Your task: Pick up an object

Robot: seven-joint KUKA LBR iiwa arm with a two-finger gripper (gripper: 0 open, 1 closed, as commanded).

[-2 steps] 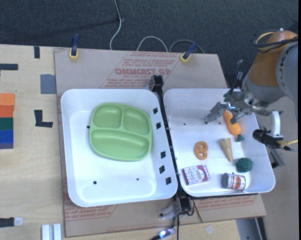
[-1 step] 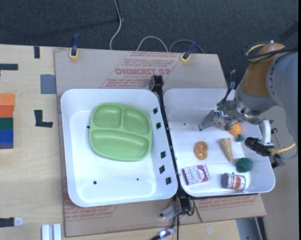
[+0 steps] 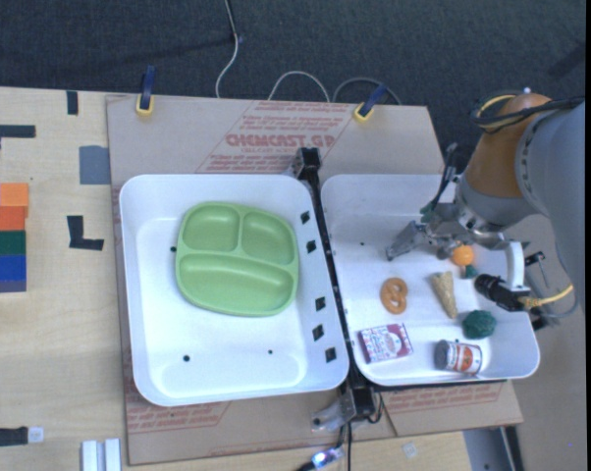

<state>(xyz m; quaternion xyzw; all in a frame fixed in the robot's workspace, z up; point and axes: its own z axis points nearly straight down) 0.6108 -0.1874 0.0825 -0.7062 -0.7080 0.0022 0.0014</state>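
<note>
My gripper (image 3: 423,249) hangs low over the upper part of the right bin (image 3: 374,199), its fingers spread open with nothing between them. One fingertip (image 3: 393,253) points left over bare bin floor. A small orange ball (image 3: 461,256) lies just right of the other finger, touching or nearly touching it. Below the gripper lie a brown pretzel (image 3: 395,294) and a tan cone (image 3: 445,293). Further down are a dark green lump (image 3: 478,323), a small can (image 3: 459,356) on its side and a red and white carton (image 3: 385,342).
The left bin (image 3: 148,341) holds a green divided plate (image 3: 239,259). A black divider with clips (image 3: 318,263) runs between the bins. Coloured blocks (image 3: 3,238) sit at the far left of the bench. The arm's orange band (image 3: 497,160) rises at the right.
</note>
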